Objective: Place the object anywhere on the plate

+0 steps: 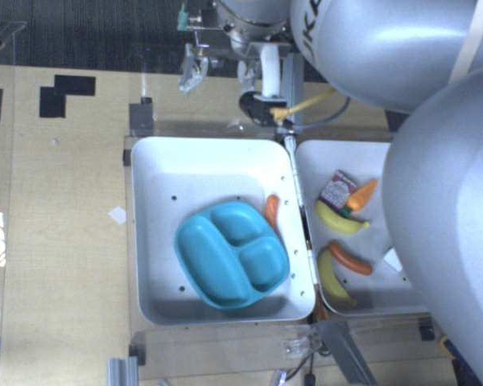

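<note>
Blue plate (pixel 232 253) bare; orange sausage (pixel 271 210) lies beside it in left bin (pixel 157 215). Claw (pixel 225 69) up high, spread, nothing held.

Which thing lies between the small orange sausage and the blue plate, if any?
Nothing visible does. The orange sausage lies in the left bin right beside the blue plate, at its upper right rim.

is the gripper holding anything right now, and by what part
Nothing is held: the gripper hangs above the bins' far edge with nothing between its fingers. The plate lies in the left bin.
</note>
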